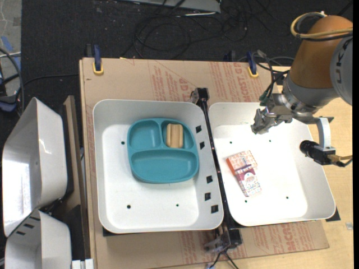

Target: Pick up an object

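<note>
A small pink and white carton [245,172] lies flat near the middle of the right bin [314,206]. A teal divided tray [162,164] rests in the left bin [112,206], with a tan wooden block [175,135] in its upper right compartment. My gripper [261,125] hangs over the far part of the right bin, above and slightly right of the carton and apart from it. Nothing shows between its fingers.
The grey arm with its orange band [320,43] reaches in from the upper right. A black divider with clips [208,161] runs between the bins. A brown board [168,77] underlies both bins. Two more white bins [31,161] stand at the far left.
</note>
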You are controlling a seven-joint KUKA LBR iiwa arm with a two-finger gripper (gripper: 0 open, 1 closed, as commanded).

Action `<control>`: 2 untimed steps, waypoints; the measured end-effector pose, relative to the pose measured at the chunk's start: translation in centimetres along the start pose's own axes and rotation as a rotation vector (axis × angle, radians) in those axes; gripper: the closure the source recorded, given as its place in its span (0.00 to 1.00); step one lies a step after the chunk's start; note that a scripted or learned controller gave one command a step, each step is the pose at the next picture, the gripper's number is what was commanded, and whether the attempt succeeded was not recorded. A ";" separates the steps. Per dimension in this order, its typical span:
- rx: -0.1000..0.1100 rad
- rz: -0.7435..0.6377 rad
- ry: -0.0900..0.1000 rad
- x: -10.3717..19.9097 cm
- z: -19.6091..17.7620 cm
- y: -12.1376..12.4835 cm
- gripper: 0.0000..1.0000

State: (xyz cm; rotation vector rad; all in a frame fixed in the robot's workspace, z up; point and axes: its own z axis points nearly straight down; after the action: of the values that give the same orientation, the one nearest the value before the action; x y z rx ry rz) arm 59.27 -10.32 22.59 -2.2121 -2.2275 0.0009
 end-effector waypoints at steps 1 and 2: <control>-0.001 -0.001 0.000 5.3 -1.1 -1.5 1.00; 0.000 0.000 -0.001 10.3 -0.6 -1.8 1.00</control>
State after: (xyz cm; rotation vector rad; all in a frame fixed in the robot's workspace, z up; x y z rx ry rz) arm 57.41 -0.01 23.24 -2.2126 -2.2280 0.0013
